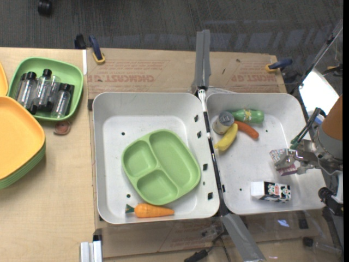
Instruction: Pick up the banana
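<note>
The yellow banana (227, 137) lies in the right bin (294, 201) near its left wall, its upper end against a grey can (222, 123). A red-orange chilli-shaped toy (248, 130) touches it on the right, and a green bottle (246, 115) lies just behind. My gripper (286, 161) hovers low over the right half of the same bin, well to the right of the banana and slightly nearer the front. Nothing is seen held in it.
A small black-and-white carton (271, 190) lies at the right bin's front. The left bin (109, 146) holds a green divided plate (161, 166) and a carrot (154, 210). Left of the bins stand a green tray of bottles (46, 89) and stacked orange plates (19, 143).
</note>
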You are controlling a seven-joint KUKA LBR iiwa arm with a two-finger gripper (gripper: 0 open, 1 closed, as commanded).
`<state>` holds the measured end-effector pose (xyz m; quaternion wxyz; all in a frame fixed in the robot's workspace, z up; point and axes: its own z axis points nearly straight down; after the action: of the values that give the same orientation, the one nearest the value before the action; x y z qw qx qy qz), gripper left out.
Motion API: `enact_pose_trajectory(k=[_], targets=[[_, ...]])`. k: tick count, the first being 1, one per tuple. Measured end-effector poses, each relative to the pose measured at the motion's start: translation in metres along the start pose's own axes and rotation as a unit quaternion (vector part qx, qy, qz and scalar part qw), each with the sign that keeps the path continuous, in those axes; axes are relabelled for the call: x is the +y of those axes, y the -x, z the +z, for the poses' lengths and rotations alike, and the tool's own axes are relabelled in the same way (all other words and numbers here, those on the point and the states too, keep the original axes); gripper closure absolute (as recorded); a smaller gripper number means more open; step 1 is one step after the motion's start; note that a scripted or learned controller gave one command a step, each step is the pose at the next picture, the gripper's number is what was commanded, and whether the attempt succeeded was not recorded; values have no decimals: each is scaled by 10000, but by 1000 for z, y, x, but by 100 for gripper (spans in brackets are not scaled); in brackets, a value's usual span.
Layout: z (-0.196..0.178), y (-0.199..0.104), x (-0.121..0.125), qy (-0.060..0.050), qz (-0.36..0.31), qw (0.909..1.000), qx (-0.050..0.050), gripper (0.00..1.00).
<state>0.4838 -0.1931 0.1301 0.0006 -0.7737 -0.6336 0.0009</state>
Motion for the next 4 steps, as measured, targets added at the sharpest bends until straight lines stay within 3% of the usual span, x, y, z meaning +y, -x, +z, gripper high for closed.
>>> enact_pose_trajectory(k=[1, 2, 3, 4], targets=[[40, 12, -5, -6, -111, 9999, 4, 100], [3, 7, 22, -1, -162, 9999, -2, 100], [40, -7, -8, -5, -360, 9993, 5, 100], [39, -1, -7, -3, -171, 9999, 4, 100]])
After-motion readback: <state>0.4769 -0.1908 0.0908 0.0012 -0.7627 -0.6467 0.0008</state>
